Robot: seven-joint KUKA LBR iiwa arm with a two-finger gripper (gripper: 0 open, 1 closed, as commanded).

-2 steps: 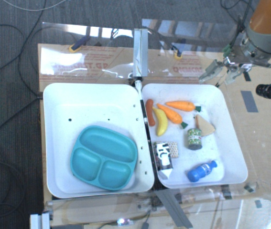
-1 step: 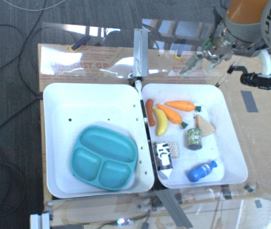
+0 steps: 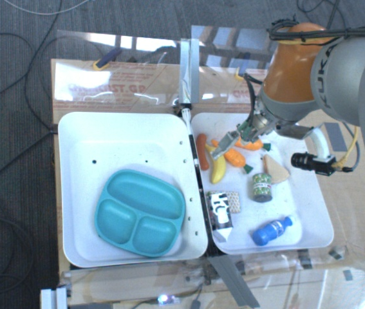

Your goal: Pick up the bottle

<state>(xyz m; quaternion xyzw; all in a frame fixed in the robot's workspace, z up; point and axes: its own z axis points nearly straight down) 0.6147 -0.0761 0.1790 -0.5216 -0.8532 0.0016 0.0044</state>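
Observation:
The blue bottle (image 3: 271,231) lies on its side near the front right of the right bin (image 3: 317,224), cap pointing to the upper right. My gripper (image 3: 237,140) hangs over the back of that bin, above a cluster of toy food, well behind the bottle and to its left. Nothing can be seen held in it. The grey arm with its orange band comes in from the upper right.
Beneath the gripper lie an orange carrot (image 3: 235,158), a yellow banana (image 3: 218,169) and a red sausage (image 3: 201,150). A small green-labelled jar (image 3: 261,187), a tan wedge (image 3: 276,169) and a black-and-white box (image 3: 219,211) sit nearer the bottle. The left bin (image 3: 79,140) holds a teal divided plate (image 3: 140,212).

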